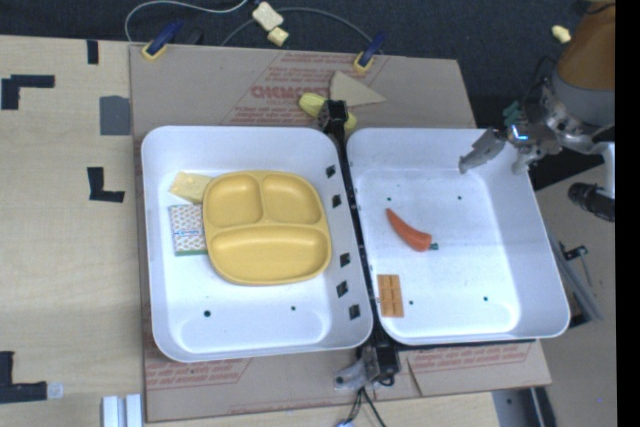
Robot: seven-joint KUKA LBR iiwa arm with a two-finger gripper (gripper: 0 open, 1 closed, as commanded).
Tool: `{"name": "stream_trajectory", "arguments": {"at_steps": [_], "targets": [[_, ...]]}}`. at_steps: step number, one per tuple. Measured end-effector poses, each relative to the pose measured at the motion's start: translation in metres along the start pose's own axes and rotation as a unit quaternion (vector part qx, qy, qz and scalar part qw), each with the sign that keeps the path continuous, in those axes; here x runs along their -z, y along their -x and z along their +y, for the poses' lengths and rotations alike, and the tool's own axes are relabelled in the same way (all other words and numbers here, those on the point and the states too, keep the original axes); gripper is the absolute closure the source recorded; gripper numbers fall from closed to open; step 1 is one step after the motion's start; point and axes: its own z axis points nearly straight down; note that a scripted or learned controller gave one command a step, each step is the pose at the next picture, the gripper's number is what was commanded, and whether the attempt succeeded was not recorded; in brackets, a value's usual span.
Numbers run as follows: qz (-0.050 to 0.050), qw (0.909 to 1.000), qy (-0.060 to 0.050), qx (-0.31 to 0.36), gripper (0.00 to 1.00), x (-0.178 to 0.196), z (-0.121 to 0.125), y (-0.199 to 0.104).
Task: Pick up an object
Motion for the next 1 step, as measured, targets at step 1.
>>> {"name": "stream_trajectory", "arguments": {"at_steps": [1], "targets": [[-0.001, 1.0000, 0.000, 0.001, 0.00, -0.1295, -0.0195, -0.0553]]}}
